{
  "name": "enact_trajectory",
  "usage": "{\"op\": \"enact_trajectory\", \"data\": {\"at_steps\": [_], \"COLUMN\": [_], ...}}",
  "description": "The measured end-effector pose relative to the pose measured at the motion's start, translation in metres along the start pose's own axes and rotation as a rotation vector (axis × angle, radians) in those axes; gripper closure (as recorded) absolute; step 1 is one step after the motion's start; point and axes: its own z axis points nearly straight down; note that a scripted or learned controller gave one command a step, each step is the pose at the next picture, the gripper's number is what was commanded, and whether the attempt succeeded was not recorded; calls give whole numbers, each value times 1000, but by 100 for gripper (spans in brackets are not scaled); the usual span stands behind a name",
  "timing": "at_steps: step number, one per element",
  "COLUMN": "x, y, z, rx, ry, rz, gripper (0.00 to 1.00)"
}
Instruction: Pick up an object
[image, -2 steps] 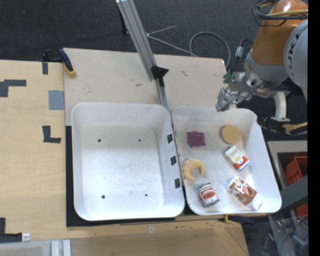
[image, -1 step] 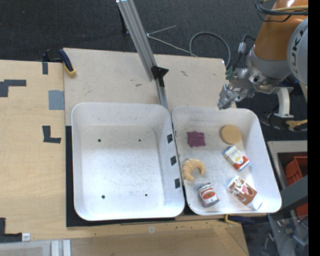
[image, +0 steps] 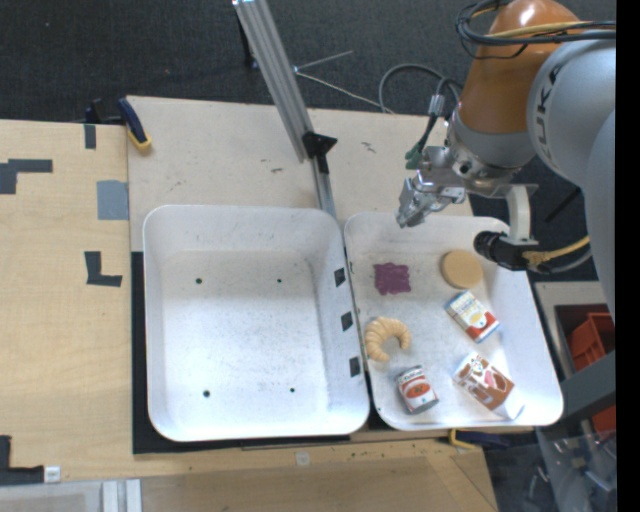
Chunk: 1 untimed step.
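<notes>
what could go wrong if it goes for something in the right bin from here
1. The hand hangs over the far rim of the right bin, away from every item; a straight drop there would likely close on nothing.
2. The purple patch and the round tan disc lie flat, so the fingers may slide over them.
3. The small can lies beside the croissant; reaching for one could nudge the other.
</notes>
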Motion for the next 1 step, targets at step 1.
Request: {"op": "enact_trajectory", "data": {"at_steps": [1], "x": [43], "y": [2], "z": [10], "rx": [0], "ry": [0], "rz": [0], "gripper": [100]}}
